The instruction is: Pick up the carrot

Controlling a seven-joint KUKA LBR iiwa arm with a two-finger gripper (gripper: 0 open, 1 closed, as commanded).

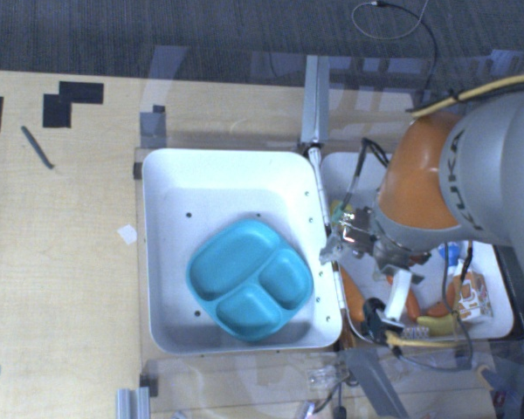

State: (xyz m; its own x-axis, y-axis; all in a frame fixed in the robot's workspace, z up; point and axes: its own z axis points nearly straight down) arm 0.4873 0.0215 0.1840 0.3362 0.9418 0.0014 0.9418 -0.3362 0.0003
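**Arm (pixel 472 173) looms over right bin (pixel 336 182)**

Its gripper (pixel 391 267) sits low in that bin; how wide it stands cannot be told. An orange carrot (pixel 353 297) lies tight against the bin's left wall, at the frame's lower right. The left bin (pixel 170 234) holds a blue divided plate (pixel 249 278), with white floor showing above it.

A dark blue-grey carpet (pixel 201 16) with a fine ribbed weave runs across the top of the view, and a thin black cable (pixel 377 4) lies looped on it. Below spreads the pale wooden bench top (pixel 61 278), evenly lit, with no hard shadows. Black tape patches (pixel 61 107) sit near its far left corner. A slim dark stick (pixel 37 147), perhaps a pen, lies just beside them. A small white tag (pixel 127 233) lies nearer the middle. A grey metal rail (pixel 312 103) runs in from the bench's far edge.
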